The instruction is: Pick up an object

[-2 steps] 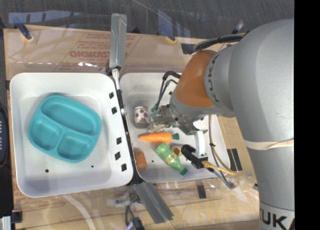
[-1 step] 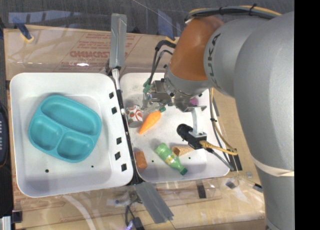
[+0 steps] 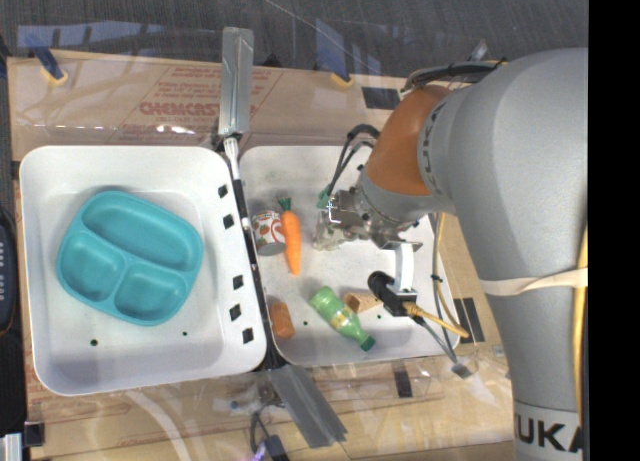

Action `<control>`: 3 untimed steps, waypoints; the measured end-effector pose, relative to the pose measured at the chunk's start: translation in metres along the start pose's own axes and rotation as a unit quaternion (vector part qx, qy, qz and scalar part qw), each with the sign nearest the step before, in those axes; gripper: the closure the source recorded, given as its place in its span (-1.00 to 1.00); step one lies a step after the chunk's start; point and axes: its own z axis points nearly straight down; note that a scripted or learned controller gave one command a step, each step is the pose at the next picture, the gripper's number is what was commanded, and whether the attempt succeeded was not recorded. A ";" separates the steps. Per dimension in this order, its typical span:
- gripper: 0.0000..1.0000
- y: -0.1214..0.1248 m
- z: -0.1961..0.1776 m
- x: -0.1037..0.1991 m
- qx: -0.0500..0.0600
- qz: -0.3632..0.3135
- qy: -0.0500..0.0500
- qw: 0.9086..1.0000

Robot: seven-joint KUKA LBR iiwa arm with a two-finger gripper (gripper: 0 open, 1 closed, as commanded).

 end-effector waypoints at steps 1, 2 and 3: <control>1.00 0.060 0.000 0.027 0.000 0.121 0.000 0.993; 1.00 -0.002 0.002 0.034 0.003 0.315 0.000 0.949; 1.00 0.067 0.000 0.029 0.001 0.449 0.001 0.893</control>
